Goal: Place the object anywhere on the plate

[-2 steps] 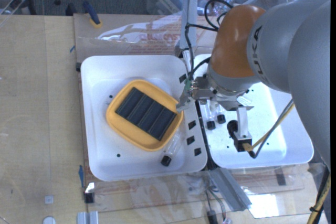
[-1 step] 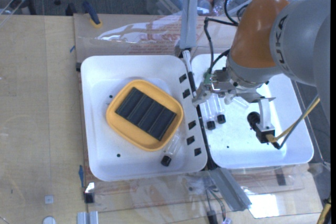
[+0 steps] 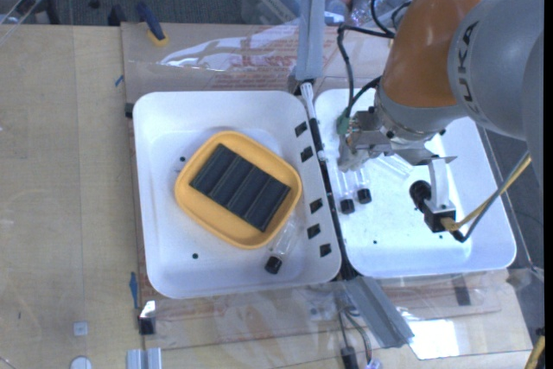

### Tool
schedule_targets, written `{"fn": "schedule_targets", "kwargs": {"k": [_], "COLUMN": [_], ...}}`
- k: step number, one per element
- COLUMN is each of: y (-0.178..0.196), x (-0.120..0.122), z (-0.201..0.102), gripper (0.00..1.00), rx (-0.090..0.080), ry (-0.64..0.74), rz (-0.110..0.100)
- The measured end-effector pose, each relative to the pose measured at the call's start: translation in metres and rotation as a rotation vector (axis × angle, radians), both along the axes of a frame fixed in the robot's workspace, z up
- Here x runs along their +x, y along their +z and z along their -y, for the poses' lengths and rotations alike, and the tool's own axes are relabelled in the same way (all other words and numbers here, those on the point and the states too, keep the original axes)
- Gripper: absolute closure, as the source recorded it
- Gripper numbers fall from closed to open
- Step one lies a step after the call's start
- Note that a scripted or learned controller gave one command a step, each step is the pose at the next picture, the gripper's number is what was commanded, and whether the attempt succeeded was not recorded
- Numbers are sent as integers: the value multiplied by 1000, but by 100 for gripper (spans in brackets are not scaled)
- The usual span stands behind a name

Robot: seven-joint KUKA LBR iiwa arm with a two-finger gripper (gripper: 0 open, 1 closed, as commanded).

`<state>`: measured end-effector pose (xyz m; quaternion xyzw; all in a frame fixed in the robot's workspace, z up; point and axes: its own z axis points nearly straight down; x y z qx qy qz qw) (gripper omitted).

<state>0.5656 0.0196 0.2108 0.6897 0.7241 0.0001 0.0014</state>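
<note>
Orange-banded wrist (image 3: 428, 47) hangs over the right bin (image 3: 484, 229), pincer (image 3: 355, 200) low beside the divider; I cannot tell whether it is open or holding anything. A black-capped piece (image 3: 276, 260), probably the object, lies just beside the yellow plate (image 3: 194, 201) in the left bin (image 3: 164, 143). Best cross left and descend squarely over it.

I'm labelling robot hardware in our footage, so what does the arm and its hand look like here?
The arm is bulky, rounded and grey, with dark lettering on its casing and a glossy orange band above the wrist. Black cables loop beside the band, and a yellow cable runs below the arm. The hand is a compact metallic block with pale, translucent-looking fingers tipped in black.
</note>
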Motion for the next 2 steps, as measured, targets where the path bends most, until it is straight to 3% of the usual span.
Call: {"fn": "schedule_targets", "kwargs": {"k": [1,2], "y": [-9,-27], "x": [29,38], "z": [-43,-69], "gripper": [100,100], "rx": [1,2], "ry": [24,160], "rz": [-1,-4]}}
